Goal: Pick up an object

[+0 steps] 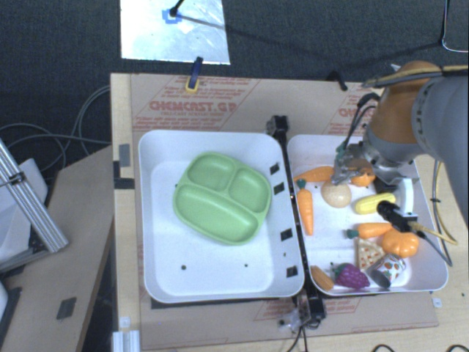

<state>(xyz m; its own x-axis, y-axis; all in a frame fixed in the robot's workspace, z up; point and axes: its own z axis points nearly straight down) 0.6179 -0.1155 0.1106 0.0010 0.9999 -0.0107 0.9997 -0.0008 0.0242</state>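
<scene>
The object to be picked is, in our judgement, the pale egg-shaped piece, since that is what the gripper stands directly over in the right bin. We take that bin as our landmark and go from large to small. To its left, touching along the shared divider, sits the left bin, which carries a green sectioned plate. Over the right bin's far-right corner looms the arm, grey with an orange band, reaching down toward the bin's middle. Inside the right bin, an upright carrot lies along its left wall, an orange piece rests near its far-left corner just beside the gripper, a yellow piece lies at its centre, and a purple grape cluster sits against its near wall among other toy foods. The egg-shaped piece lies left of centre, between the carrot and the yellow piece, resting on the bin floor. We cannot tell how the gripper is set (its tip merges with the clutter beneath it), nor whether it touches the egg-shaped piece or hangs just above. As far as we can judge, the approach is made, but nothing is lifted: the grasp itself and the raising out of the bin are both left to do.
</scene>
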